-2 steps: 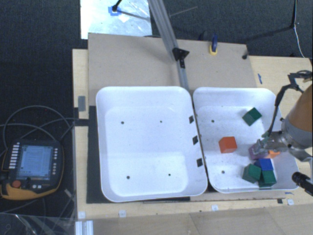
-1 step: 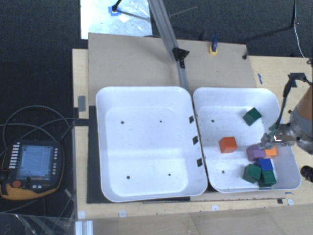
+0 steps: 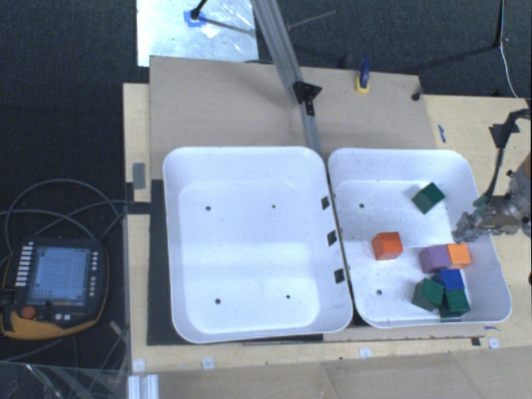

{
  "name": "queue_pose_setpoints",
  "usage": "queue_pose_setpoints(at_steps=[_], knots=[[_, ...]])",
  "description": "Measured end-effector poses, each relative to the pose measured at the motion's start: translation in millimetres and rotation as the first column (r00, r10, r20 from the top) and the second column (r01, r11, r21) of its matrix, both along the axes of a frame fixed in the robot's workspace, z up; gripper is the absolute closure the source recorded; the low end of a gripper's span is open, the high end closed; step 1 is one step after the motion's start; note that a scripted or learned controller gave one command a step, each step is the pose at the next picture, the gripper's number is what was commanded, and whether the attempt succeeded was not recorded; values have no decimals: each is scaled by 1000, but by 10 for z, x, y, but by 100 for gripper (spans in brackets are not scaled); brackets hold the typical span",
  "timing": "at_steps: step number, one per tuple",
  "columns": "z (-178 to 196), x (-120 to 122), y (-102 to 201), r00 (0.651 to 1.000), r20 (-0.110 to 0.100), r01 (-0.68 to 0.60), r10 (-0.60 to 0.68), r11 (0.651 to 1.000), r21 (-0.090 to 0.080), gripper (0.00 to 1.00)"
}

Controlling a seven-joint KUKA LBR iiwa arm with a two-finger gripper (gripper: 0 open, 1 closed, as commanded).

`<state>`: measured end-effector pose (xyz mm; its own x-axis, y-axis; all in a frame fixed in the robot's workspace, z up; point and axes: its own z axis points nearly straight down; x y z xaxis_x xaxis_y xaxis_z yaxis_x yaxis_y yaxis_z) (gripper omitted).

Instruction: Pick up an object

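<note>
- Nearest the lens: dark green cube (image 3: 429,293), blue cube (image 3: 453,279) and another green cube (image 3: 455,302), clustered below the jaws (image 3: 466,227).
- Small orange cube (image 3: 459,255) and purple cube (image 3: 434,258) lie just beneath the jaws.
- Larger orange cube (image 3: 386,245) sits to their left; green cube (image 3: 428,198) up-left.
- Jaws hover over the right bin (image 3: 399,169) edge; opening cannot be told.
</note>
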<state>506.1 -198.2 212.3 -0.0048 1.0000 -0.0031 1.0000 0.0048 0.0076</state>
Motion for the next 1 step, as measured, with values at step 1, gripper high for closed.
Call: queue_pose_setpoints(at_steps=[1], knots=[[568,39,-108,1000,1,1,-1,1000,-1,100]])
